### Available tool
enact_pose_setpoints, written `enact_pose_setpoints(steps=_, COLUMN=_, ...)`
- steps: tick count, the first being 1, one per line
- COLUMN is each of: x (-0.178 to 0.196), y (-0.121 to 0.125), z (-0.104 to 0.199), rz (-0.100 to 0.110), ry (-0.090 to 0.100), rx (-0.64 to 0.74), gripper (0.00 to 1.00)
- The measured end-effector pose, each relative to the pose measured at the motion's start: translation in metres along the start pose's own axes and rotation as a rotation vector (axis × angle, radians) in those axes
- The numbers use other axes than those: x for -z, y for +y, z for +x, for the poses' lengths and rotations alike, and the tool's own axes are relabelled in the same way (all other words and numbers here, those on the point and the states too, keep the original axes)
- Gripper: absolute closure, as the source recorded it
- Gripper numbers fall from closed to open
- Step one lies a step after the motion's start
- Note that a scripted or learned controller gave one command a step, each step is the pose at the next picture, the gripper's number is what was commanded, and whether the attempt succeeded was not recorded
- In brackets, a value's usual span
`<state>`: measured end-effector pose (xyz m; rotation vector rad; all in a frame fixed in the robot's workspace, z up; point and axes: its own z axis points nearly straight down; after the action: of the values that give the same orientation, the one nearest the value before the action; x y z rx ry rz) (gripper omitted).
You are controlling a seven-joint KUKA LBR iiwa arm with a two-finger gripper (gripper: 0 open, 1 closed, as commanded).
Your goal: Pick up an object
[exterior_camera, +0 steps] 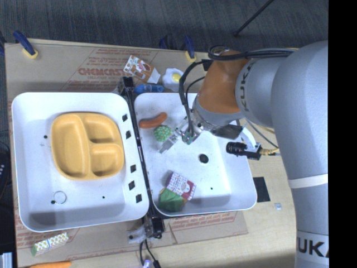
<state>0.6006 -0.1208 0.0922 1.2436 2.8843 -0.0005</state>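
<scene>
My gripper (170, 142) reaches down into the right bin (223, 172) from under the orange wrist band. It sits just below and to the right of a small green ball (162, 132), close to it or touching. An orange-red sausage (152, 120) lies a little further up and left. Near the bin's front edge, a small printed carton (181, 185) rests against a green lumpy object (171, 200). Nothing is visibly held.
The left bin (28, 149) holds a yellow divided plate (87, 144). Behind the bins lie a small carton (137, 67), a blue item (148, 87) and a yellow-white object (173, 76). A wrapped packet (50, 243) lies on the bench at front left.
</scene>
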Motion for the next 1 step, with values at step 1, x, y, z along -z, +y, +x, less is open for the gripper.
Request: enact_pose_setpoints(steps=1, x=0.0000, y=0.0444, z=-0.0070, rz=0.000, ry=0.001, rx=-0.282, gripper=0.00)
